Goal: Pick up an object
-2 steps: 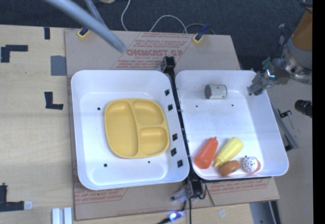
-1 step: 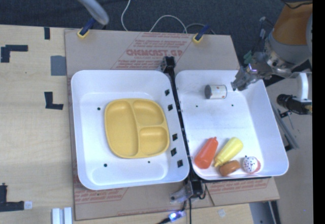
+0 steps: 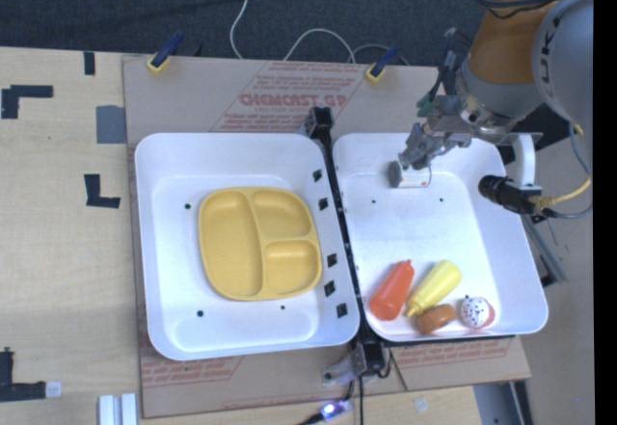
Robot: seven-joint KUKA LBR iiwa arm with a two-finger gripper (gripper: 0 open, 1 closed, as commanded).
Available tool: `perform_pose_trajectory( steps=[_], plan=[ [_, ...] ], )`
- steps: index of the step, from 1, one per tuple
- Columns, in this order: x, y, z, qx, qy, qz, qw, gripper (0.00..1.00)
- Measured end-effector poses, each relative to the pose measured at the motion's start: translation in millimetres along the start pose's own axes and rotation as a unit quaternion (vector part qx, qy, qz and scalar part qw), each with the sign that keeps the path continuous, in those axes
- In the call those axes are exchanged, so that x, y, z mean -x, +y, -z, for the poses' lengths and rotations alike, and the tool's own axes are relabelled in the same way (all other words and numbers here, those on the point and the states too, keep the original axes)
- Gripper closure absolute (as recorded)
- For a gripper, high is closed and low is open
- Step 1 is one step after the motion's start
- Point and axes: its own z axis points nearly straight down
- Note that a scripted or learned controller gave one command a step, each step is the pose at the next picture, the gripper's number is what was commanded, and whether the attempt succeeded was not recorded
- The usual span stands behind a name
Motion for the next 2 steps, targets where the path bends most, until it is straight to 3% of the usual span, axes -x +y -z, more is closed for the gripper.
perform_pose_trajectory(
  steps=[2],
  plan=[
    [-124, 13, -2, 0.001, 0.000, 0.000, 1.0000, 1.00]
  ],
)
